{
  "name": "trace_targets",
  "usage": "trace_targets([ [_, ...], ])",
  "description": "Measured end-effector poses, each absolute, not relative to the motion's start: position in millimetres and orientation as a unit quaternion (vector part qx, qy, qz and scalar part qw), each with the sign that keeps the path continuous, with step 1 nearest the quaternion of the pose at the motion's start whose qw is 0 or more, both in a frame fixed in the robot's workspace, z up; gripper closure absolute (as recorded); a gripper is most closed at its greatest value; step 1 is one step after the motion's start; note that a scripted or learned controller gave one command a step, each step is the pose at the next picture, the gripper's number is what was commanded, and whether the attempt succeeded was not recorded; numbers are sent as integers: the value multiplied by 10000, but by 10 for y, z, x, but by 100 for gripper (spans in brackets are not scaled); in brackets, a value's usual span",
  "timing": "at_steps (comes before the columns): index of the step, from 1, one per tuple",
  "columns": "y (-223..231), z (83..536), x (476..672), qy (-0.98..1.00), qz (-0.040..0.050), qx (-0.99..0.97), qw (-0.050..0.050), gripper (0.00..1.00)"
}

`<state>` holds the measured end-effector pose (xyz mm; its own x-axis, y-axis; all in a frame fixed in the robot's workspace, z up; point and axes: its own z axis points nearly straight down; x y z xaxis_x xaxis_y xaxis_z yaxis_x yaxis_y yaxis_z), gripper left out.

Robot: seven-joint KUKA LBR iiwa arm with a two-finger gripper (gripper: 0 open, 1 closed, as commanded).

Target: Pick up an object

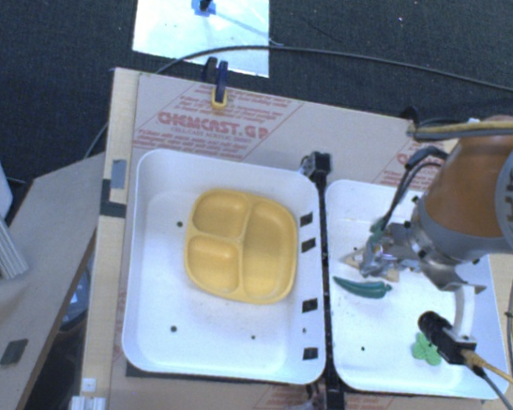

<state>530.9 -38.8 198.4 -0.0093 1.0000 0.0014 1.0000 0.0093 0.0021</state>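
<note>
Reaching in from the right, the pincer (375,260) is lowered into the right bin (386,364), just above a green pepper (362,287). Its opening cannot be told. The pepper could be nudged aside or clipped only at one end and dropped.

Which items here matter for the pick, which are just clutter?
Job: gripper, low in the right bin; green pepper just below it; small green piece.
Lying about: yellow plate in the left bin; blue clamp.
</note>
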Motion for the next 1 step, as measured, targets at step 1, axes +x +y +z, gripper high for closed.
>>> trace_targets([
  [1,114,2111,5416,7106,16,7036,0,100],
])
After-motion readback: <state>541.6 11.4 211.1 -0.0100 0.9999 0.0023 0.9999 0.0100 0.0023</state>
